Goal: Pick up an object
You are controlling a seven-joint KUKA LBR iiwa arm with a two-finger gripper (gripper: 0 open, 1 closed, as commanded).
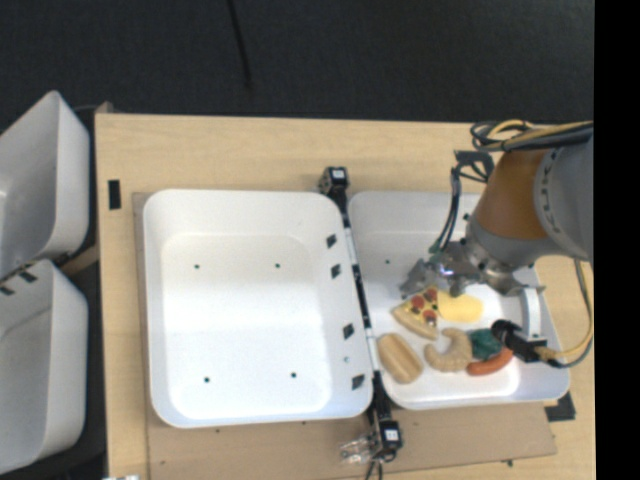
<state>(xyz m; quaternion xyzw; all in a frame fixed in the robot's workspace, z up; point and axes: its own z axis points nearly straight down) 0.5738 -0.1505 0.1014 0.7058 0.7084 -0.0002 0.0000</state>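
Both shallow bins, the left bin point(245, 303) and the right bin point(400, 233), looked like smooth white plastic with a faint sheen. The bench point(250, 148) beneath them had a pale, matt wood-grain surface. The toy foods, a pizza slice point(417, 315), a bread roll point(398, 357) and a sausage point(489, 365), appeared smooth moulded plastic. The arm's orange band point(508, 196) was glossy, its grey casing point(570, 198) satin

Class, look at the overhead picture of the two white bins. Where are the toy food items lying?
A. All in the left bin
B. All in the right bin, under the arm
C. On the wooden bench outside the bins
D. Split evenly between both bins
B: the pizza slice, bread roll and sausage all lie in the right bin, close to the gripper.
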